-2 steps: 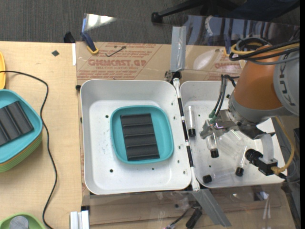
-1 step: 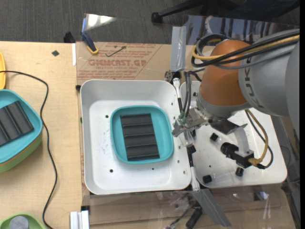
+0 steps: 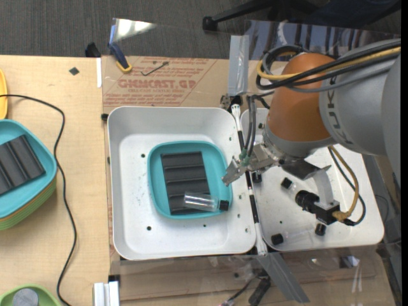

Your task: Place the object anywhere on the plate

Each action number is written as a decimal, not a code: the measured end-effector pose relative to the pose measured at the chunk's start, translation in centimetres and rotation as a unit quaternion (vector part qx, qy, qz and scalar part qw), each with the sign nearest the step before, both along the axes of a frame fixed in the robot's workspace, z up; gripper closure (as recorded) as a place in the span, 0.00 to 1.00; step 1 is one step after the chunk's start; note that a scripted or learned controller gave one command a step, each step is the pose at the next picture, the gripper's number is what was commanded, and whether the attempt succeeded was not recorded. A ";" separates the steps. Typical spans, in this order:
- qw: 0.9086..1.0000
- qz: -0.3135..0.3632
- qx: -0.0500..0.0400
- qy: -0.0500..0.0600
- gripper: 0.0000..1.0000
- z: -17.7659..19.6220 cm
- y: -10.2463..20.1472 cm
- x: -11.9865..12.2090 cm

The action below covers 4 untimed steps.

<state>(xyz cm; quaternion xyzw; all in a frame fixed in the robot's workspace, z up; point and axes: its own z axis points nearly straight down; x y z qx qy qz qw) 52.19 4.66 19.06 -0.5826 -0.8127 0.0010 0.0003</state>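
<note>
Camera view
Writing: red print on the cardboard sheet (image 3: 159, 78) lying behind the left bin. The large word looks like "CHEMCAST" with "GP" after it, not sharp. The smaller lines above and below it are too small to read.
Arm lettering: pale letters on the grey shell of the arm (image 3: 357, 101), beside the orange band, seemingly "KU" and cut off there.
Left bin (image 3: 127, 190): holds one teal plate (image 3: 155, 171), with a dark ribbed insert (image 3: 183, 171) set in its well.
Task's thing: clear vial (image 3: 201, 201) with a black cap, already on the plate. Lying on its side at the plate's near right part, across the near end of the ribbed insert, cap pointing right.
Right bin (image 3: 293, 218): a few small black bits (image 3: 277, 239) scattered on its floor, apart from one another.
Jaws: low over the wall shared by the two bins, just beside the plate's right rim, near the vial but apart from it. How far open — cannot tell from this angle.
Counter (image 3: 76, 234), left side: stack of teal plates (image 3: 29, 190) at the edge, the top one also carrying a dark ribbed insert. A black cable (image 3: 64, 171) curves past it.
</note>
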 end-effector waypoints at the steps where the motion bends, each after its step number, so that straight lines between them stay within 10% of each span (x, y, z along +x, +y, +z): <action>1: 0.998 0.061 0.000 0.000 0.00 0.0 -4.3 7.1; 2: 0.999 0.033 0.000 -0.001 0.00 2.8 -7.2 9.9; 4: 0.999 -0.052 -0.001 -0.001 0.00 22.7 -24.0 13.7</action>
